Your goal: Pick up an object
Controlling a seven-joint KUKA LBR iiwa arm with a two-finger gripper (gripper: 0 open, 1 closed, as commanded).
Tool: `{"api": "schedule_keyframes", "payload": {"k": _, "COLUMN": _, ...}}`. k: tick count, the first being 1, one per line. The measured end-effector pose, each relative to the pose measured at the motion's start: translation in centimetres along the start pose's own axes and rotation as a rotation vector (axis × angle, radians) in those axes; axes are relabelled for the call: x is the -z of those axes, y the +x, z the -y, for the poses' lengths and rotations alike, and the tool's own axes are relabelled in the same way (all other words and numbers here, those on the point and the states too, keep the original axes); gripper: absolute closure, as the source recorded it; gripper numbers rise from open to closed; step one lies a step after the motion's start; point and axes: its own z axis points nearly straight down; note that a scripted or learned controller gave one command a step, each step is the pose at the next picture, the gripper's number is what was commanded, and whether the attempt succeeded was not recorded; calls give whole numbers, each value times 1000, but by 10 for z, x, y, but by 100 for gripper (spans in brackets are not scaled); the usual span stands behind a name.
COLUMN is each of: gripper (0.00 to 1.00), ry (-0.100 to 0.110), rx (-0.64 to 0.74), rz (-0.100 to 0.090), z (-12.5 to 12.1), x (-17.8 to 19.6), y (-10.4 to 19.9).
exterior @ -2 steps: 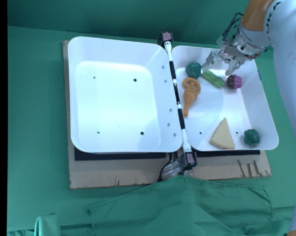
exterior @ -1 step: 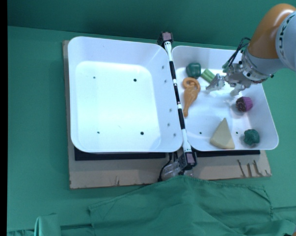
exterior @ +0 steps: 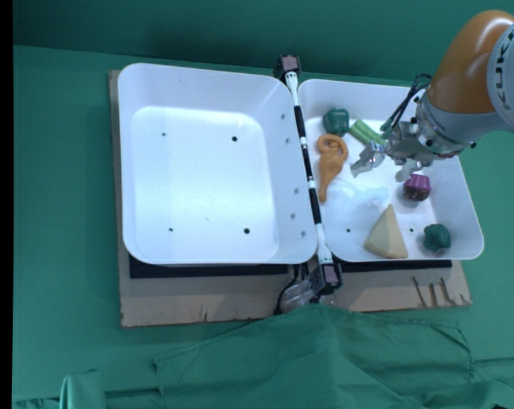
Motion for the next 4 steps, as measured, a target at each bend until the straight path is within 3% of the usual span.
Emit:
{"api": "schedule_keyframes", "payload": {"k": 1, "gripper": 0, "ry": -5, "rx": 2, "rz": 3, "z": -55, "x": -11, "y": 26}}
{"api": "schedule_keyframes", "payload": {"k": 2, "gripper": 100, "ry": -10, "rx": -4, "rz": 4, "z": -54, "x": 2, "y": 24}}
{"api": "schedule_keyframes", "payload": {"k": 3, "gripper": 0, "ry": -8, "rx": -5, "rz": 4, "z": -54, "x": 1, "y": 24}}
{"api": "schedule_keyframes", "payload": {"k": 4, "gripper": 100, "ry": -16, "rx": -8, "rz": 6, "z": -56, "x": 15, "y": 22}}
